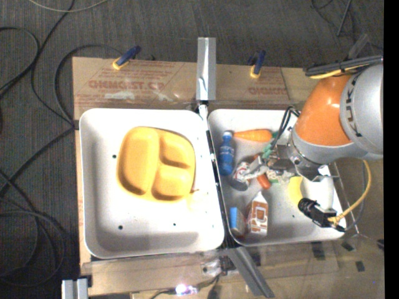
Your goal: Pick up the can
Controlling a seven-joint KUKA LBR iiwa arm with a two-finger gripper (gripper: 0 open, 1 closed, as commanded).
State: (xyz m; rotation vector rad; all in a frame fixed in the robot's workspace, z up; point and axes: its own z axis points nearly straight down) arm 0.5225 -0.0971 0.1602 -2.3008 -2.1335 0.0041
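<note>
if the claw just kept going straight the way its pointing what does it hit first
Likely the can, lying just left of the claw in the right bin. The blue bottle comes after it. Depth is hard to judge from above.

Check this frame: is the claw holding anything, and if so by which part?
Cannot be told. The claw sits low in the right bin over a cluster of items, and what it grips there, if anything, is too cluttered to make out.

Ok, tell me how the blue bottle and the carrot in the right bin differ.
The blue bottle is blue with a white cap; the carrot is orange. The bottle lies lengthwise along the bin's left wall, while the carrot lies crosswise near the far wall. The bottle is straight-sided; the carrot tapers. Both lie flat in the right bin, close together at its far left corner.
</note>
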